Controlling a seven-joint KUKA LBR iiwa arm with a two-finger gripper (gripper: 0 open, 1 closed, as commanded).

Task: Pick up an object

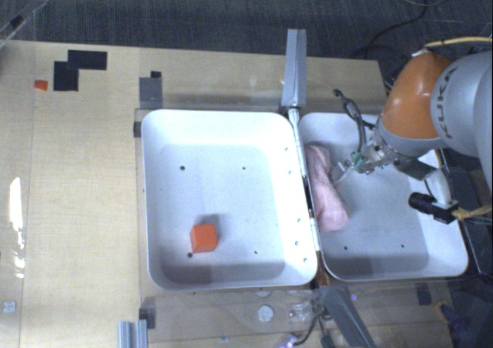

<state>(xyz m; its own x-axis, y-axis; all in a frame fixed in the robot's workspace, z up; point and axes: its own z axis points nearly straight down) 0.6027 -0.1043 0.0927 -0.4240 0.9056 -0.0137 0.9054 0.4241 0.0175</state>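
A pink, soft-looking oblong object lies along the left wall of the right bin. An orange cube sits in the front part of the left bin. My gripper is low in the right bin, right beside the upper right side of the pink object and touching or nearly touching it. The wrist with its orange band hangs over the right bin's back right part and hides the gripper's upper half.
A grey upright post stands behind the seam between the two bins. Cables loop from the wrist over the right bin's back edge. Black and orange markers lie on the wooden bench at the far left.
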